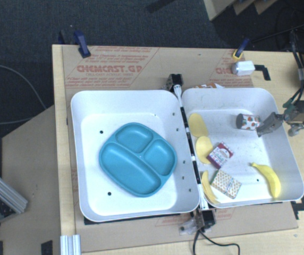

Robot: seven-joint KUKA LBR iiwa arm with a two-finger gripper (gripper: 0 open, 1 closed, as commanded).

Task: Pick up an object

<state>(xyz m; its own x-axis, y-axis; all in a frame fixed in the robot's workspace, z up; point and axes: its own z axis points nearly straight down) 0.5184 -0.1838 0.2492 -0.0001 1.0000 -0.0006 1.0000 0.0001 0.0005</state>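
Patterned box (226, 184) lies frontmost; fingers (269, 124) seemingly near small can (247, 121).

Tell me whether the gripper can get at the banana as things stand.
Probably yes. The banana lies alone near the right bin's front right corner, nothing on it, and the gripper sits just beyond it over the same bin.

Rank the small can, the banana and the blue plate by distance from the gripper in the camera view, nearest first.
From the gripper, at the right bin's far right side:
1. Small can, just to its left, near the bin's back.
2. Banana, in the right bin's front right corner.
3. Blue plate, across in the left bin.
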